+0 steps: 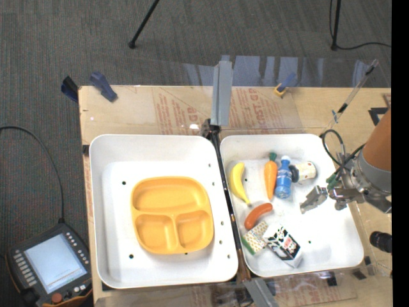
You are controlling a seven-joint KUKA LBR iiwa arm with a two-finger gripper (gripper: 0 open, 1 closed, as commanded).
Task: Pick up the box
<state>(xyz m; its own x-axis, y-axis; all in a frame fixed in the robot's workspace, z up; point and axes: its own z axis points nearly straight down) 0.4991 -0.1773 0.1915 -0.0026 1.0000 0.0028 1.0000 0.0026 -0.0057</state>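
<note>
Box (282, 243) beside sausage (257, 215), sponge (254, 240)

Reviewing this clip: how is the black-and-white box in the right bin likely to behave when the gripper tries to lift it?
The box looks like a small carton, so probably light and fairly stiff, though thin walls may dent under a squeeze. It lies flat, so it should not roll. It touches the patterned packet, which may get nudged. The gripper is apart from it.

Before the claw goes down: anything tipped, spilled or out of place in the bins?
Nothing spilled or damaged. The box lies askew to the right bin's walls, near its front edge, touching a small green-patterned packet. The claw is off to its upper right. The yellow tray sits squarely in the left bin.
</note>
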